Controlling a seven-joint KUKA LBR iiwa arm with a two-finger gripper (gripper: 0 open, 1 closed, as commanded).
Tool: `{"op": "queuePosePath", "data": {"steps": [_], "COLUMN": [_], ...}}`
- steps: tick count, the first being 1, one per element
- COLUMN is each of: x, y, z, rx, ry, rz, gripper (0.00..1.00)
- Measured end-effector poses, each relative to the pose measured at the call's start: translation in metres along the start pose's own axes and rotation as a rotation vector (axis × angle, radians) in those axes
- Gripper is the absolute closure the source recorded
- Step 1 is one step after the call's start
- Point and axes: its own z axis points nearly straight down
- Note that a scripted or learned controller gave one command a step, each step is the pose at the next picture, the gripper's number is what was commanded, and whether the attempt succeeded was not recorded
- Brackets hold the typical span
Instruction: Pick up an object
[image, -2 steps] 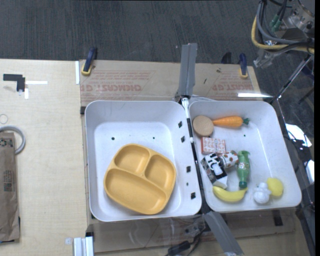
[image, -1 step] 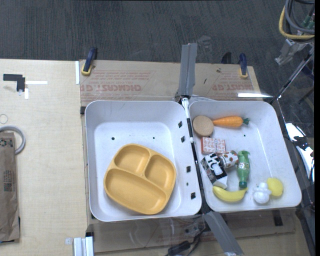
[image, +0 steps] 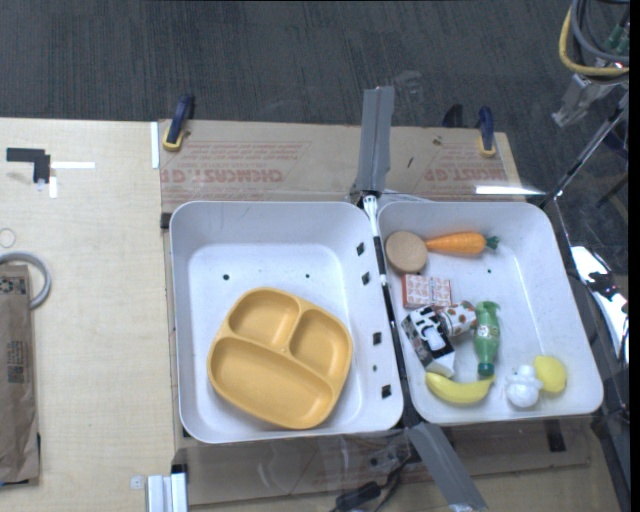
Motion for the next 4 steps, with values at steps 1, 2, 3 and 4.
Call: {"op": "queuePosePath", "data": {"steps": [1,2,3,4], "x": [0.042,0.041,0.040,0.072], "y": [0.016,0.018,0.021,0.029], "z": [0.005,0.000,-0.005,0.005], "rx": [-0.005,0.000,0.005,-0.005], "ry": [0.001,0.001,0.001,0.001], "rz": [-0.141,-0.143,-0.144,-0.257], "gripper": [1.00,1.00,1.00,1.00]}}
